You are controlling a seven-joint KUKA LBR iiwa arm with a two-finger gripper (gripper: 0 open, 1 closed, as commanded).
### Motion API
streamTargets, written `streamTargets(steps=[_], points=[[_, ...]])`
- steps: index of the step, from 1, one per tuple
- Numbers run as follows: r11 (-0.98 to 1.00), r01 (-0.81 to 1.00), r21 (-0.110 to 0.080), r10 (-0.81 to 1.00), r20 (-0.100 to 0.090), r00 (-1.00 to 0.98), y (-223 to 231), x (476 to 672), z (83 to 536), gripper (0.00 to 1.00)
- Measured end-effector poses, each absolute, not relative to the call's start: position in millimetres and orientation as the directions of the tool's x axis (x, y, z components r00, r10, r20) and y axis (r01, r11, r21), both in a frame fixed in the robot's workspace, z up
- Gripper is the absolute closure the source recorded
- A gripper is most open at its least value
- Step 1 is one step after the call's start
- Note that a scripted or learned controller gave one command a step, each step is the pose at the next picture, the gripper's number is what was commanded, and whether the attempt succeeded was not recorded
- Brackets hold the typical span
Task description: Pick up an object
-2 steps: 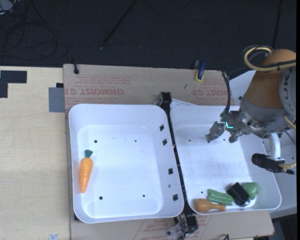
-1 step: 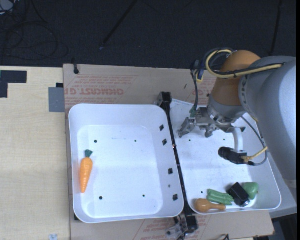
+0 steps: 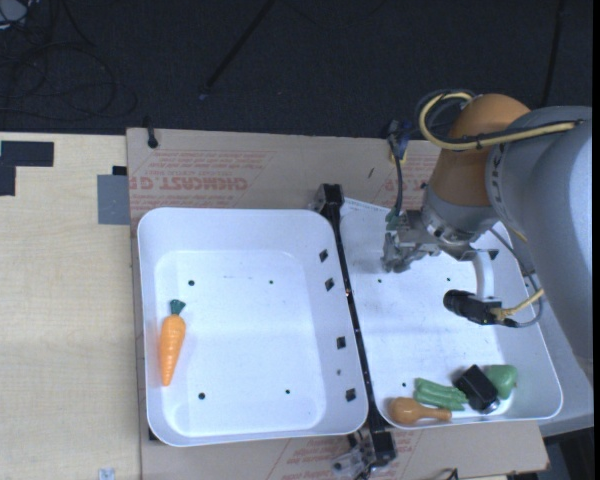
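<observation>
An orange toy carrot (image 3: 170, 341) with a green top lies at the left side of the left bin (image 3: 230, 230). In the right bin (image 3: 420, 368), near its front edge, lie a yellow-orange pear-shaped toy (image 3: 416, 411), a green toy vegetable (image 3: 442, 394), a black block (image 3: 476, 386) and a green piece (image 3: 502, 376) behind it. My gripper (image 3: 399, 255) hangs over the back left part of the right bin, far from those things. Nothing shows between its fingers.
A black divider (image 3: 342, 298) with clips runs between the two bins. A black cable fitting (image 3: 470, 306) sticks out from the arm over the right bin. Brown cardboard (image 3: 240, 173) lies under the bins, and a pale wooden bench (image 3: 50, 308) extends left.
</observation>
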State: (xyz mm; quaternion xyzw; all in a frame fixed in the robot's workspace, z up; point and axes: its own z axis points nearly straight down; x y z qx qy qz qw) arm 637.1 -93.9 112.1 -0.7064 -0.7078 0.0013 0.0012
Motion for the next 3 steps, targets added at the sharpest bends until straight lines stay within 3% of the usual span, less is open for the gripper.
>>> streamTargets(steps=[1, 2, 3], points=[[0.002, 1.000, -0.004, 1.000, 0.000, -0.002, -93.8, 637.0, 111.6, 0.00], [0.003, 1.000, -0.005, 1.000, 0.000, -0.003, -94.5, 636.9, 121.5, 1.00], [0.004, 1.000, -0.005, 1.000, -0.001, -0.004, -94.4, 636.8, 121.1, 0.00]])
